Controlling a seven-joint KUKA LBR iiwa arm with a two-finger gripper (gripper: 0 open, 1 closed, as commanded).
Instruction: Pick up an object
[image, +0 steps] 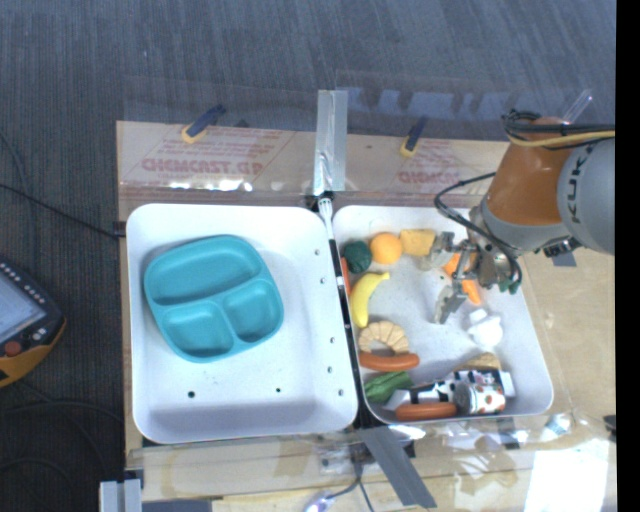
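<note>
My gripper (455, 285) hangs over the upper right part of the right bin (530, 350), below the arm's orange band. A small orange piece (462, 268) lies right at the gripper; whether it is held is unclear. Toy food lies around it in this bin. An orange fruit (384, 248) and a yellow wedge (418, 241) sit to the gripper's left. A banana (366, 296) and a ridged pastry (386, 337) lie lower left, and a white lump (485, 328) sits just below the gripper.
The right bin's near end holds a hot dog (388, 361), a green vegetable (386, 383), a red sausage (425, 409) and a black-and-white toy (480, 390). A teal divided plate (212, 295) lies in the left bin (150, 400).
</note>
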